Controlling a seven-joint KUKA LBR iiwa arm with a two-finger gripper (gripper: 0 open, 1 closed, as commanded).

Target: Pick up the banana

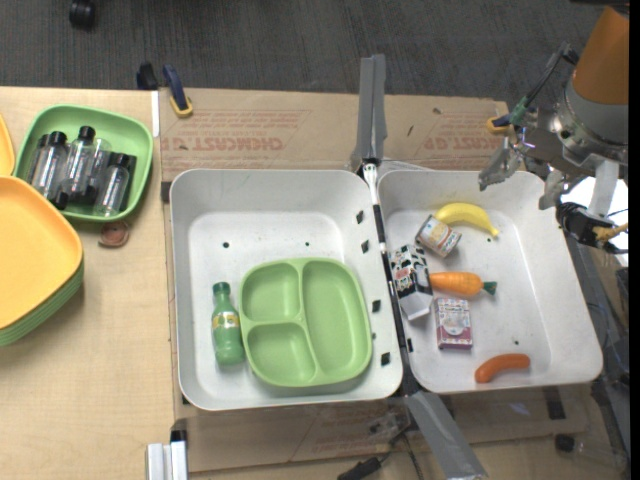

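Yellow banana (467,216) touching small can (438,236)

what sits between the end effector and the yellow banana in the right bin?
Nothing: in the camera view, bare white bin floor separates the end effector from the curved yellow banana. The small tan can lies on the banana's other side.
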